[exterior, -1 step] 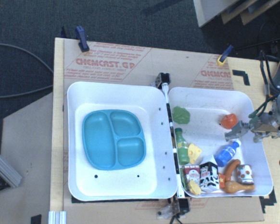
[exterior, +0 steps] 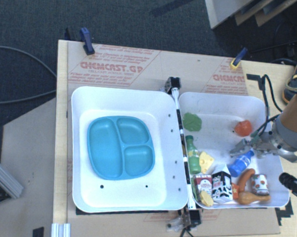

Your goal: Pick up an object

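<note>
Two shallow white plastic bins are seen side by side on a pale bench, viewed from above at a slant. The left bin [exterior: 80,135] is occupied by a light blue plastic plate with three compartments [exterior: 120,146], each compartment bare. The right bin [exterior: 216,103] is crowded along its near edge and left wall: a flat green leaf-shaped toy [exterior: 192,122], a green plastic bottle lying along the left wall [exterior: 191,155], a yellow wedge [exterior: 205,161], a small black-and-white carton [exterior: 221,186], an orange sausage-shaped toy [exterior: 245,180], and an orange-red round toy [exterior: 243,128] set apart near the far side. The grey arm is reached in from the right, and its two-finger gripper [exterior: 247,148] is placed just above a small blue plastic bottle [exterior: 241,162], judged the likely target. The bottle is lying tilted, its long axis running from lower left to upper right, its upper end just below the fingertips. Whether the fingers are spread or closed cannot be told, and nothing is seen held between them.
</note>
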Tool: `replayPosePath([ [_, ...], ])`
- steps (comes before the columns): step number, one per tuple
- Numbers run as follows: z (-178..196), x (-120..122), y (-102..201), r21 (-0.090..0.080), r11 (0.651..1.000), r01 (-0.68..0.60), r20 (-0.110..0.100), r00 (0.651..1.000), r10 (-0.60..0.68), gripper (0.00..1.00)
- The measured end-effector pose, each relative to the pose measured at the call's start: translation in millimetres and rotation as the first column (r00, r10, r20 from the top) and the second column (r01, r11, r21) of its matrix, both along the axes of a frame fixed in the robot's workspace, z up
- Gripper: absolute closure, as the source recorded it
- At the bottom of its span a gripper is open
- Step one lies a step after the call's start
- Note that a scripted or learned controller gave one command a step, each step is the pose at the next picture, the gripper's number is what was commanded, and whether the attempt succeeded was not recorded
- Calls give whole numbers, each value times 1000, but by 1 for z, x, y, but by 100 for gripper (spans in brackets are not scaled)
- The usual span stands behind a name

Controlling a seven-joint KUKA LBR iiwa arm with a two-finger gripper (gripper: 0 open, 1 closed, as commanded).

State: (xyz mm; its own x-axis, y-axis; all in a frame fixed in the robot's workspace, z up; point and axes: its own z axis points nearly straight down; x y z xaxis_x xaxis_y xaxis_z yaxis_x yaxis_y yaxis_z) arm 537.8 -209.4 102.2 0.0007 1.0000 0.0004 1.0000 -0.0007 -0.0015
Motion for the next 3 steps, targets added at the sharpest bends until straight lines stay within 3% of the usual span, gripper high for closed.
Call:
replayPosePath([
  [1,11,1,0,-1,1000,0,4,1000,0,100],
  [2,74,41,-2,-2,1000,-2,4,1000,2,100],
  [3,112,73,-14,-2,1000,-2,4,1000,2,100],
])
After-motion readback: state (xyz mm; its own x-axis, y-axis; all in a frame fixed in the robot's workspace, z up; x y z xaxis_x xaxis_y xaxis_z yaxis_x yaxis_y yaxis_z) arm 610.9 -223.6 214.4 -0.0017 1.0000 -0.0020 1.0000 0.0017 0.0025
